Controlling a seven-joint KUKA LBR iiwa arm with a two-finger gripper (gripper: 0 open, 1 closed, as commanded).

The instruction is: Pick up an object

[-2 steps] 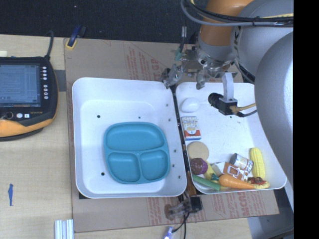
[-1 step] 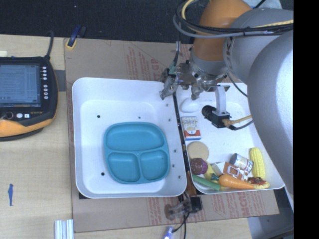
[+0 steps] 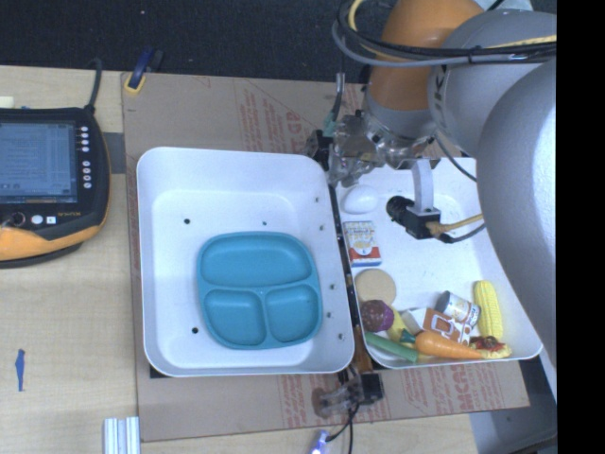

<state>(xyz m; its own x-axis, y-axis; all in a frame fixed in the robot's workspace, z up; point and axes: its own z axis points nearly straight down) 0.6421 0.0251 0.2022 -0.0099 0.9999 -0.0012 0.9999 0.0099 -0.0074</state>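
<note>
Overhead, the grey arm [image 3: 492, 112] reaches in from the right and sets its pincer [image 3: 357, 170] low over the far left corner of the right bin [image 3: 463, 183], beside the wall shared with the left bin [image 3: 170, 253]. Whether the pincer is apart or together cannot be told, since the wrist hides it. A small white item [image 3: 360, 200] lies directly below the pincer, near or touching it; contact cannot be confirmed. Nearer the camera along the same wall lie a small carton [image 3: 362, 242], a tan disc [image 3: 375, 286] and a dark purple piece [image 3: 376, 315]. Toy foods crowd the near right corner: a carrot [image 3: 444, 346], a can [image 3: 456, 308], a corn cob [image 3: 489, 310] and a green pod [image 3: 389, 348]. The left bin holds a blue divided plate [image 3: 257, 289]. A pendant [image 3: 47, 183] rests on the bench [image 3: 57, 348] at left. Judged from this layout, the task is at the approach stage: nothing is seen lifted, so closing, lifting and clearing the bin remain.
</note>
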